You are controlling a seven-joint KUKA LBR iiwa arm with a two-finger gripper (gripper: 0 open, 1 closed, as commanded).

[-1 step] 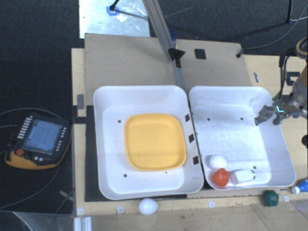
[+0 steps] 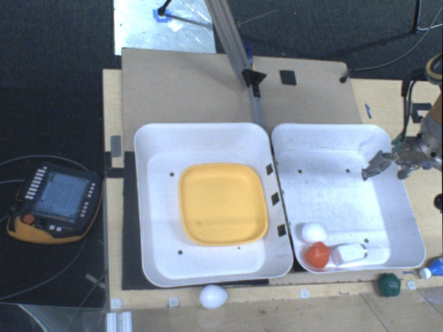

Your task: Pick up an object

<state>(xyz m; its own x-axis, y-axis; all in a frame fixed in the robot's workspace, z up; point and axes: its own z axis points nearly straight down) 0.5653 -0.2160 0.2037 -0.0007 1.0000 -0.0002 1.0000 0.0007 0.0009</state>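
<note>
**Arm at the right bin's outer edge, gripper empty, objects bunched in the near corner**

A handheld control pendant [image 2: 54, 206] with a lit screen and an orange-yellow body lies on the dark floor off the bench's left edge, cable trailing away.

Left bin [image 2: 156, 185]: one thing in it, a yellow square plate [image 2: 223, 203] with rounded corners, lying flat about mid-bin.

On the bench's near edge, just outside the left bin's front rim, a white egg-shaped object [image 2: 213, 297] sits alone.

A grey pole [image 2: 232, 37] slants down from the far side to a black clamp at the bench's back, ending near the seam where the two bins meet.

Right bin [image 2: 332, 185]: three objects grouped in its near-left corner. A white ball [image 2: 313, 232] lies just behind a red ball [image 2: 318, 255] (the two look touching). A small white block [image 2: 349, 254] lies just right of the red ball, close against it.

Gripper [image 2: 387, 166] hangs over the right bin's right side, toward the far half, well apart from the cluster. The fingers are spread, one dark finger [image 2: 374, 166] angled left, and nothing sits between them.

On the bench's near-right corner, outside the bin: a dark green ball [image 2: 388, 284], with a small blue-and-white item [image 2: 430, 270] beside it at the bench's right edge.
</note>
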